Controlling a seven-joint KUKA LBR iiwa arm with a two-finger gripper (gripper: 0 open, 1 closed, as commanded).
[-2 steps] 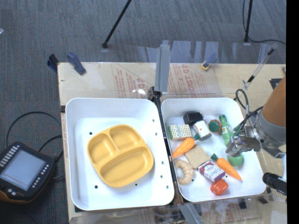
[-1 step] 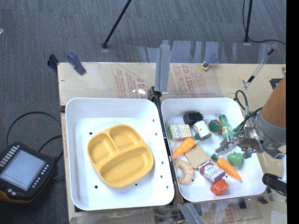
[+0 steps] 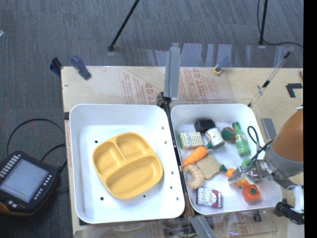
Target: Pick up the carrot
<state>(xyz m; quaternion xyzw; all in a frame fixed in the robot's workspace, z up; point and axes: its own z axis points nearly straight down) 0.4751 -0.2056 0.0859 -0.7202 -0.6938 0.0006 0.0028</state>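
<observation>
Orange plastic carrot with a green top (image 3: 196, 154) lies in the right white bin (image 3: 247, 110), left of centre, touching the tan cracker slab (image 3: 210, 166). Its long axis runs from 8 o'clock at the tip to 2 o'clock at the leaf end. Hand (image 3: 246, 172) sits low at the bin's right side; can't tell its finger state. The carrot is at roughly 10 o'clock from the hand, well apart, so the reach must cross the clutter.
</observation>
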